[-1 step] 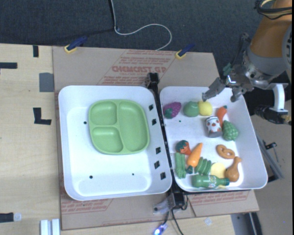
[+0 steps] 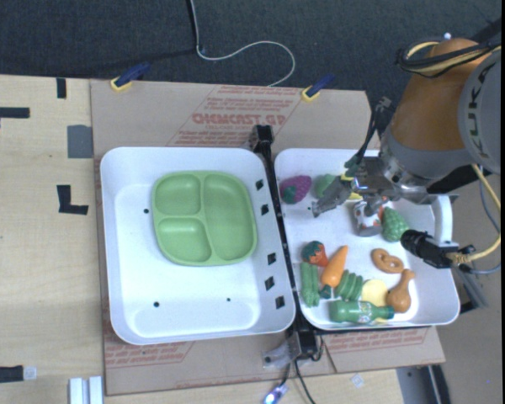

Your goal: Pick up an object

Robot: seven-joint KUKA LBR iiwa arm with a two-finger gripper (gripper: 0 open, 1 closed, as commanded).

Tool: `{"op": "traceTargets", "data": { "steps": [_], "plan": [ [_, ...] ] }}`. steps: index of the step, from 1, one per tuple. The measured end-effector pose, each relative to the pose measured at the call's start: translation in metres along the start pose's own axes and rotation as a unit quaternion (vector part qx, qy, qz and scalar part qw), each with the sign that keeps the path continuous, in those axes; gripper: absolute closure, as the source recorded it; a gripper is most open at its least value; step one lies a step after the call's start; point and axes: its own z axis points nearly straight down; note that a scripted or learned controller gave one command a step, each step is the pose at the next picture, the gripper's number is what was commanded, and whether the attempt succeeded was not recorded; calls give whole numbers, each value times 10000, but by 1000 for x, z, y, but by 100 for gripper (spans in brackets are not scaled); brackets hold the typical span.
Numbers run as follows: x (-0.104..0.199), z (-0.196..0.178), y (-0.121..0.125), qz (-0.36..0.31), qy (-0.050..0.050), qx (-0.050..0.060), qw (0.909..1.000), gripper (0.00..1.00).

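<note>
The gripper [image 2: 347,199] hangs inside the right bin [image 2: 442,314], just right of the purple toy [image 2: 295,188]; its grasp cannot be told; the orange carrot [image 2: 334,264] lies below.

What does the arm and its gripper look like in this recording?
The arm is bulky and rounded, grey with a broad orange band above the wrist and dark lettering on its grey shell. Yellow and black cables loop along it. The gripper is a small metal and dark grey assembly, and a black cylindrical part with a white bracket sticks out beside it.

A grey arm [image 2: 488,116] is showing a wide orange band [image 2: 433,99], yellow and black cables trailing alongside, ending in a metallic gripper [image 2: 353,199].
</note>
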Motion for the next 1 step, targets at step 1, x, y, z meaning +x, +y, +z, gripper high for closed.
{"op": "traceTargets", "data": {
  "steps": [1],
  "plan": [
    [51, -49, -46, -1, -5, -32, 10000, 0]
  ]
}}
